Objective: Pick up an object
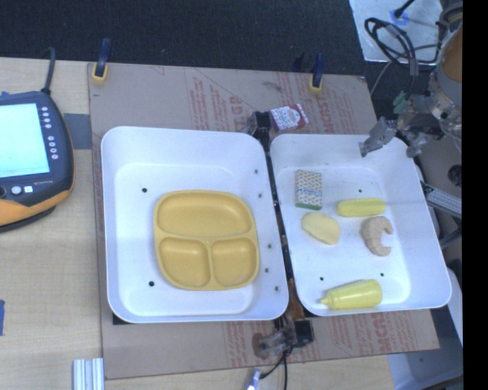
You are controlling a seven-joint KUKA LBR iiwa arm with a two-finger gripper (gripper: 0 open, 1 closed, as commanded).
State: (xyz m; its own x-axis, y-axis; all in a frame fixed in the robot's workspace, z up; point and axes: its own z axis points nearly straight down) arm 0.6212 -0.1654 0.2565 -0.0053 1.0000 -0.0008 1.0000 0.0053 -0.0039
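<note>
gripper (pixel 388 139) hung over right bin's (pixel 420 218) top-right rim, nothing between fingers, open/closed could not be told | right bin held box (pixel 308 188), corn (pixel 361 208), potato (pixel 320 228), croissant (pixel 377 236), bottle (pixel 352 295) | left bin (pixel 126 226) held yellow tray (pixel 206 239) | pendant (pixel 20 159) sat far left

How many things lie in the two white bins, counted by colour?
Yellow: 4, namely the divided plastic tray in the left bin, a corn cob, a squeeze bottle and a pale potato-shaped piece
Tan: 1, a croissant-shaped piece
Green-patterned: 1, a small box
Total: 6
</note>
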